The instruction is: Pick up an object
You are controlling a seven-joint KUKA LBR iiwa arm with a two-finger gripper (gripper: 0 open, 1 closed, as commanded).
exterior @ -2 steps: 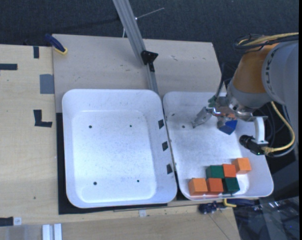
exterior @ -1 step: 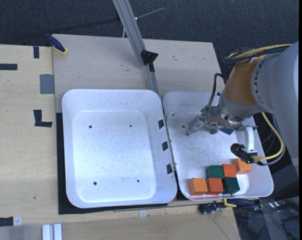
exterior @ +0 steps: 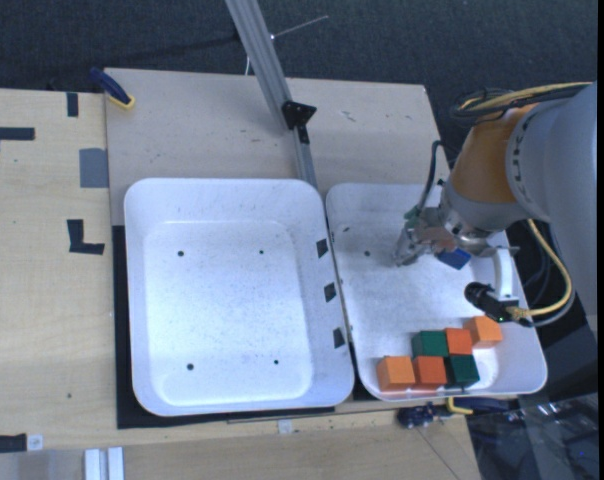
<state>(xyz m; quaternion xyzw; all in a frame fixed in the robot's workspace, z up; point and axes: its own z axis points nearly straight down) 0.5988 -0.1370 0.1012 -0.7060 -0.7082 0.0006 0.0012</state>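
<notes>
My gripper (exterior: 414,246) hangs low over the upper middle of the right bin (exterior: 372,298), under the grey arm with its orange band (exterior: 482,163). A small blue block (exterior: 455,260) lies just right of the gripper tip, partly hidden by the wrist. Whether the gripper touches it is not visible. A cluster of blocks sits at the bin's near right corner: an orange block (exterior: 395,371), a second orange block (exterior: 431,370), a green block (exterior: 430,344), a darker green block (exterior: 463,369) and more orange blocks (exterior: 460,341).
The left bin (exterior: 222,298) stands beside the right one, sharing a raised rim (exterior: 334,288). A grey metal pole (exterior: 267,53) slants down to the bins' far edge. Cables (exterior: 542,298) loop along the right bin's right side.
</notes>
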